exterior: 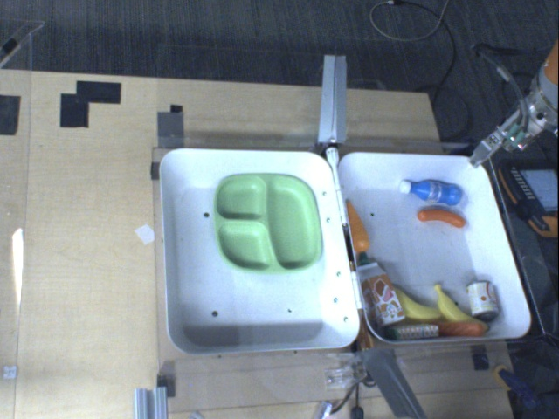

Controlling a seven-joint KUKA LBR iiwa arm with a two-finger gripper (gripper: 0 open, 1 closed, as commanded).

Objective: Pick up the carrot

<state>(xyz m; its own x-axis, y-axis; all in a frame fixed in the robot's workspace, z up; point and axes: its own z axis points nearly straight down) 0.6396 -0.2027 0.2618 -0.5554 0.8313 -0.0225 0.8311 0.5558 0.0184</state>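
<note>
Left bin [188, 260] is holding a green divided tray [266, 221]. The carrot [356, 227] is lying in the right bin [493, 234], pressed along its left wall, green top toward the lower end. Blue bottle [434, 191] and sausage [441, 218] are sitting well apart from it. Gripper [486, 151] is hovering over the bin's far right corner; can't tell if the fingers are open or closed. Best approach, I'd judge: aligning fingers across the carrot, minding the wall.

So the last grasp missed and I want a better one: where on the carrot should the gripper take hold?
Grip the carrot mid-body, coming from above. It lies lengthwise against the right bin's left wall, so one finger probably has to slip between carrot and wall.
</note>
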